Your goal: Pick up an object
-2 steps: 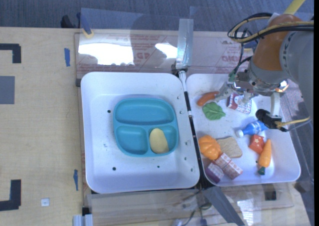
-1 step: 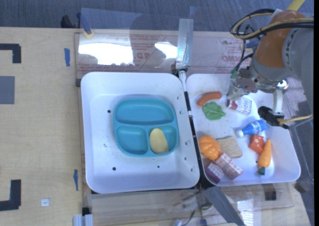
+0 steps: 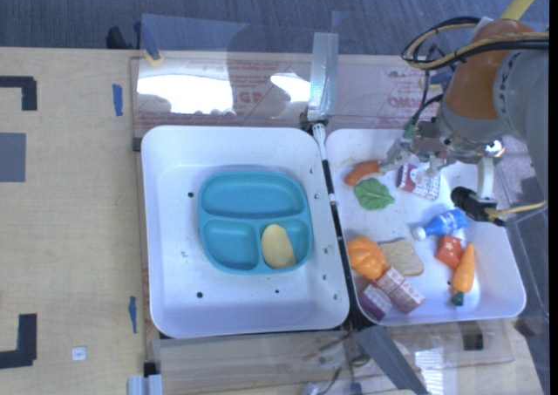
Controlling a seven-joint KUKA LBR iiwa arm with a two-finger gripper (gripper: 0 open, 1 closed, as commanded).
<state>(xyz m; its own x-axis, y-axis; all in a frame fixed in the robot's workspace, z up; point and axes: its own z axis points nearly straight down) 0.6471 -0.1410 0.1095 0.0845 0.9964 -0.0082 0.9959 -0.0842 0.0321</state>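
Now | jaws [image 3: 425, 160] state: cannot tell | red-white packet [image 3: 417, 180] just below them

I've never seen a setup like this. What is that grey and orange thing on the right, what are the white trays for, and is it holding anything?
You are looking down at a slant from one fixed camera above a workbench. The grey and orange thing is a robot arm reaching in from the right; its job is to pick up an object. At its end is a two-finger gripper, a simple mechanical hand, hanging over the top of the right bin. I cannot tell from here whether it holds anything.

That bin carries toy food and small items: a green leaf, a slice of bread, a carrot, a blue bottle and an orange pepper, among others.

The left bin holds a blue divided plate with a yellow, potato-like piece in its lower right compartment.
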